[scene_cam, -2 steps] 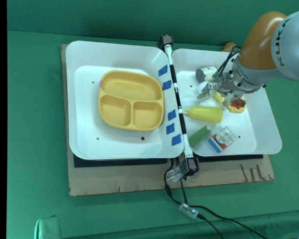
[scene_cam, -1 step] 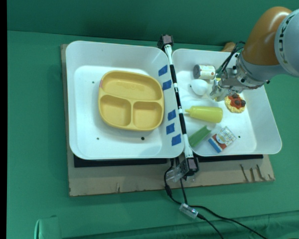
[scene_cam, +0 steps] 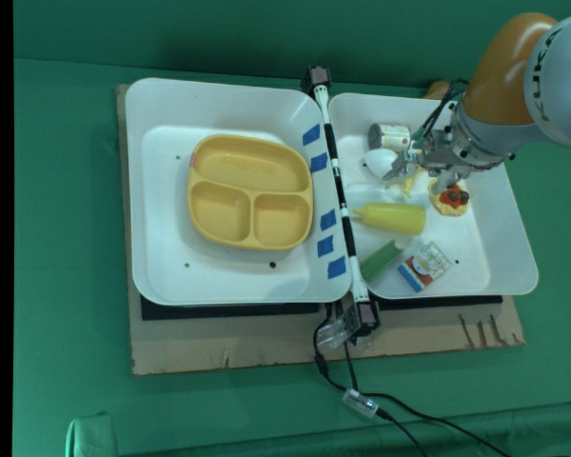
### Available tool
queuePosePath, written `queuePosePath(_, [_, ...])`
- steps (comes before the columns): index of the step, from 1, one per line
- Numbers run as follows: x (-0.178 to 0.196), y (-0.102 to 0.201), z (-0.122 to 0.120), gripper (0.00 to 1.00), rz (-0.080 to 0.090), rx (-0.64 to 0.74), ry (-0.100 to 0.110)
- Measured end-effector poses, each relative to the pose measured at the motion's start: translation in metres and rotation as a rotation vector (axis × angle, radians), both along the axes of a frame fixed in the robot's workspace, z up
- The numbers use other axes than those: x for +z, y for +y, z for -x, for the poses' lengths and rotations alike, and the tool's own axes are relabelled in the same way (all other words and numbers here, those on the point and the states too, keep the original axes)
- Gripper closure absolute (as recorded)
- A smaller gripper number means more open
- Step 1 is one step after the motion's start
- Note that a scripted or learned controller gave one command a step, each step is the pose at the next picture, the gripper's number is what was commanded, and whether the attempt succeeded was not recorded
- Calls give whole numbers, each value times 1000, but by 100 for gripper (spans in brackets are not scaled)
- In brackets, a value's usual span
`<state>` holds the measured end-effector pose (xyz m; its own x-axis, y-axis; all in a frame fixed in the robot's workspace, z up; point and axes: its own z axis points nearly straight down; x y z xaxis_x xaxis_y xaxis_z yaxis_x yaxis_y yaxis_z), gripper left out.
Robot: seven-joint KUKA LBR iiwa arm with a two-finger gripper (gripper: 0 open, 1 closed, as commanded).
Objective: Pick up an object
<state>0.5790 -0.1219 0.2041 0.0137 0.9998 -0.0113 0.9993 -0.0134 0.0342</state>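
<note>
The claw point(scene_cam: 406, 171) is seen low in the right bin point(scene_cam: 514, 255), at the end of the grey arm point(scene_cam: 552, 74) with its orange band. Whether the claw is open or closed cannot be told; nothing can be made out in its grasp.

Several candidate objects are spread around it. Just beside the claw, toward the bin divider, a small white rounded piece point(scene_cam: 376, 164) is found; it is judged light and smooth, likely to slip unless taken across its narrowest width. Beyond the claw, toward the far rim, a small cylinder point(scene_cam: 390, 137) lies on its side; it is expected to be stiff and light, prone to rolling, and best pinched across its round body. On the claw's near side a yellow squeeze bottle point(scene_cam: 392, 218) lies flat, its nozzle pointing toward the divider; it is judged light, slightly yielding and slick, and would be held best across its middle. Further toward the near rim, a green stick-like object point(scene_cam: 380, 259) and a small flat packet point(scene_cam: 424, 264) are seen; the packet is thought hard to lift from the floor. On the arm's side of the claw, a small toy tart point(scene_cam: 449, 199) rests.

In the left bin point(scene_cam: 152, 255), well apart from the claw, a yellow divided tray point(scene_cam: 250, 190) is set.
</note>
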Motion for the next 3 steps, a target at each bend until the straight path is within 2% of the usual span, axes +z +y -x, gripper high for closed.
queuePosePath(1, [-17, -29, -25, 0, -7, 9, 16])
queuePosePath(2, [0, -33, -28, 100, 1, 3, 0])
queuePosePath(3, [106, 15, -53, 100, -7, 9, 20])
